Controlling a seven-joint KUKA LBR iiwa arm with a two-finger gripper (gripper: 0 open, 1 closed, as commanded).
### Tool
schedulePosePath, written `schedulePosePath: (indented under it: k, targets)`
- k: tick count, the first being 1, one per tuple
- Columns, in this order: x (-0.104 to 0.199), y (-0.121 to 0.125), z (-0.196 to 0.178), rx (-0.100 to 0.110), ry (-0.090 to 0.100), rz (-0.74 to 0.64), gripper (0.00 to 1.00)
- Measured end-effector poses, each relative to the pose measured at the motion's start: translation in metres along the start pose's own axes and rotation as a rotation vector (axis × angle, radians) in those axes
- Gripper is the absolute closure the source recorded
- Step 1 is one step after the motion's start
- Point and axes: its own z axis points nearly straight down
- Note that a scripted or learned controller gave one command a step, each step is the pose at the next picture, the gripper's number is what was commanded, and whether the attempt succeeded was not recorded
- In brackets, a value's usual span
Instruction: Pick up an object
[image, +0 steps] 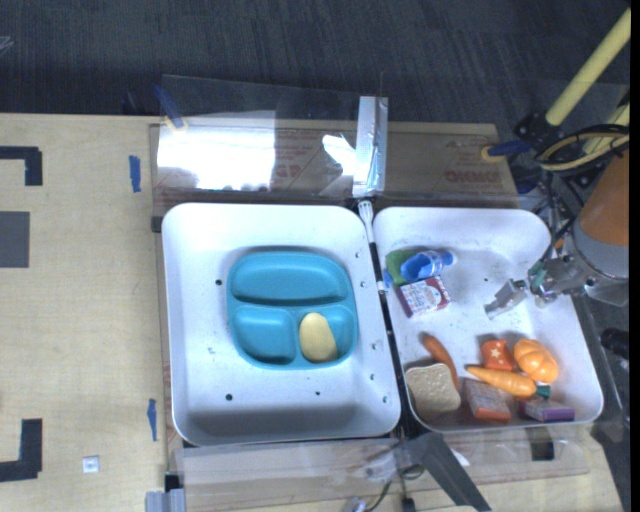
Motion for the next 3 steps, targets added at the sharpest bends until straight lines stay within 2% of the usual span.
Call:
schedulePosePath:
  k: [1, 2, 3]
  targets:
    - [0.049, 0.072, 0.049, -0.016, -0.010, -0.147, 0.00]
    - [0.078, 0.116, 0.043, -0.013, -0.005, -0.124, 0.00]
    - [0.077, 0.115, 0.033, -0.012, -0.007, -0.124, 1.00]
